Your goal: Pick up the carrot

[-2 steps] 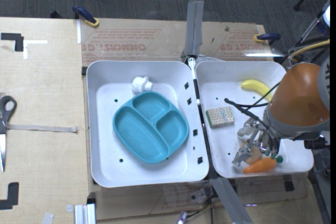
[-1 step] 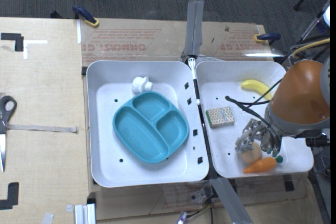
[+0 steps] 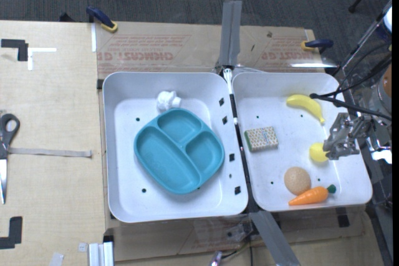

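Carrot point(image 3: 310, 195) lies at the right bin's point(image 3: 268, 199) lower edge (beside a tan ball point(image 3: 297, 179)); tool point(image 3: 341, 145), grip state indiscernible, hovers above-right, near a lemon point(image 3: 318, 153).

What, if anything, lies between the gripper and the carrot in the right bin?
Nothing visible lies directly between them. The gripper is beside the lemon; the carrot lies nearer the front wall, touching the tan ball on its left.

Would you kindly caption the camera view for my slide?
Gripper at the right bin's edge beside a lemon; the carrot lies untouched near the front.
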{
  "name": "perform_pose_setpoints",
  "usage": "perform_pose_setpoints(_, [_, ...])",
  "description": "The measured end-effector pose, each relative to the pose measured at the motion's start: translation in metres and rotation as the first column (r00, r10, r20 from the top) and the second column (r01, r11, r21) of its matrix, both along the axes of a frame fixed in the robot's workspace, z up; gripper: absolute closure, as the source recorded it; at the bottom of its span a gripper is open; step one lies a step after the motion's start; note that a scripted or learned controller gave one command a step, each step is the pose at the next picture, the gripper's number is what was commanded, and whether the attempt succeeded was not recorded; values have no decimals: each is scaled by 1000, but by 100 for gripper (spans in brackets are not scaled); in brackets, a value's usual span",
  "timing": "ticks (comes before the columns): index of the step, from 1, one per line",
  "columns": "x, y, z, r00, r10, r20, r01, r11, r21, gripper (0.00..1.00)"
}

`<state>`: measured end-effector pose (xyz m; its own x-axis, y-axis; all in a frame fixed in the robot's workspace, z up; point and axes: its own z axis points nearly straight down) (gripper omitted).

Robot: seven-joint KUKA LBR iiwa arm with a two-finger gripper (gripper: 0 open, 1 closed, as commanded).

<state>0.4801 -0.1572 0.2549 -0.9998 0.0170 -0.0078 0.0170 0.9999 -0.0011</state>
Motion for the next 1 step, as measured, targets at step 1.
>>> perform_pose_setpoints(1, [-1,-18,-15,950,311,-5,-311,950,1,100])
